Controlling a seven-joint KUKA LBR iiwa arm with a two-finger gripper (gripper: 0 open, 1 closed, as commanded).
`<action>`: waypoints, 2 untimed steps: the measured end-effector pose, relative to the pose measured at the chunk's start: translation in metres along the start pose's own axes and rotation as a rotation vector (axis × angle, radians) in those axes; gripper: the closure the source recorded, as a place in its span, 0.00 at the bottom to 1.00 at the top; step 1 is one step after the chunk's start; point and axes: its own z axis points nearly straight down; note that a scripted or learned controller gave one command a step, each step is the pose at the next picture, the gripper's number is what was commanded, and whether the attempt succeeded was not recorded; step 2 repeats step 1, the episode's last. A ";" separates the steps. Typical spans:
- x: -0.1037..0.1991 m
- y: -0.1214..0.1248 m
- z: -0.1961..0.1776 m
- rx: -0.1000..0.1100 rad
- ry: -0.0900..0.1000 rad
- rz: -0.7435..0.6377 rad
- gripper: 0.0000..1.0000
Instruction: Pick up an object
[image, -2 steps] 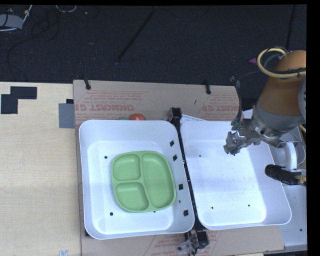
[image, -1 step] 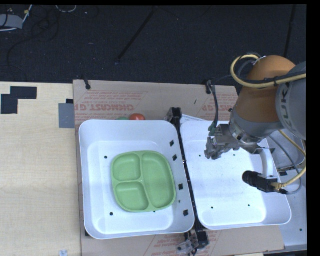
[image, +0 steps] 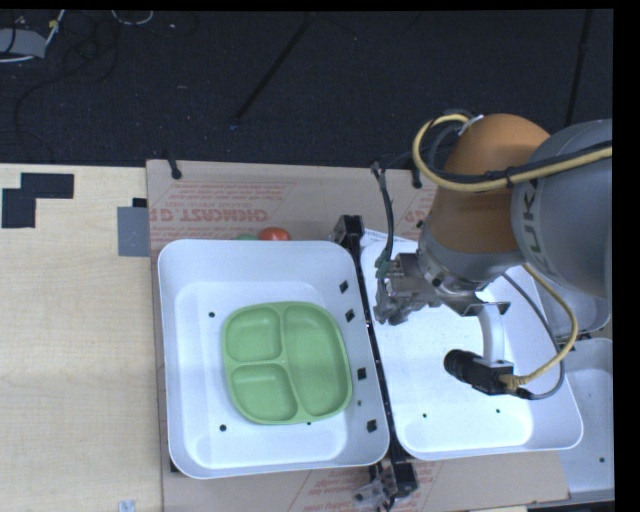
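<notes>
A light green divided plate (image: 287, 361) with three compartments lies flat in the middle of the left bin (image: 190, 300). My gripper (image: 392, 297) hangs over the left part of the right bin (image: 500, 430), close to the wall between the two bins and apart from the plate. The grey wrist and orange band of the arm (image: 490, 200) cover the back of the right bin. I see nothing held in the gripper.
A small red-orange object (image: 274, 235) and a bit of green (image: 245, 238) peek out behind the left bin's back rim. A black cable fitting (image: 478, 371) on the arm hangs over the right bin's floor. Black clips run along the divider (image: 366, 340).
</notes>
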 end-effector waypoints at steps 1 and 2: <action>0.048 -0.003 -0.005 -0.001 -0.001 0.001 1.00; 0.048 -0.003 -0.005 -0.001 -0.001 0.001 1.00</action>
